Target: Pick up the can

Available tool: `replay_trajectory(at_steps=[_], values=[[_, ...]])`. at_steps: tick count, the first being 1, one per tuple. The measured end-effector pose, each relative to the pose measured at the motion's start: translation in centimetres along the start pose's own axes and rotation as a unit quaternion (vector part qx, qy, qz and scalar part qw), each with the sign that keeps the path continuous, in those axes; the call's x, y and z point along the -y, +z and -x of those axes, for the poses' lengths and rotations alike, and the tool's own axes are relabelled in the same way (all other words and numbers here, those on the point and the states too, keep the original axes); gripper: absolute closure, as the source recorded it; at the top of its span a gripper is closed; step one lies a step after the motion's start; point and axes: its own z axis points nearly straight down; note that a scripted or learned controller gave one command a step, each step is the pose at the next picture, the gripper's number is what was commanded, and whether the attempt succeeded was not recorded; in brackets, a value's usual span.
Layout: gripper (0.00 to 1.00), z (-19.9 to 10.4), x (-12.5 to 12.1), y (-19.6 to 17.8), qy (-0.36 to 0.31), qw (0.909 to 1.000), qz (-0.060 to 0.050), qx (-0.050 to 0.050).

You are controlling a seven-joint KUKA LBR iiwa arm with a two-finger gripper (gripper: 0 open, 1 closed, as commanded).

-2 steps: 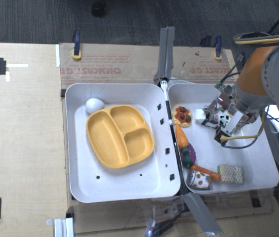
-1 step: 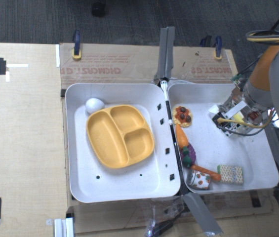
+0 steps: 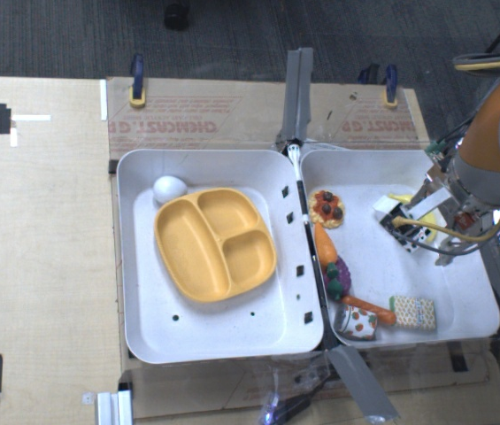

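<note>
Single fixed camera above the bench [image 3: 37, 237], slantwise down over left bin [image 3: 143, 326] and right bin [image 3: 382, 268]

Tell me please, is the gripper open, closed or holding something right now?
Gripper: cannot be told; it sits above the right bin, apart from the can.

A robotics lab, it seems: a grey-and-orange arm [image 3: 497, 140] at three o'clock, two white bins [image 3: 143, 308] on printed cardboard [image 3: 196, 118] fixed to a pale table [image 3: 37, 237] by blue clamps [image 3: 136, 73] (twelve o'clock edge), dark carpet [image 3: 232, 25] beyond.
</note>
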Motion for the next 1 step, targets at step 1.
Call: replay_trajectory(at_steps=[1], values=[[0.0,4.19,1.87,-3.72,0.009,1.0,-0.001,0.001]])
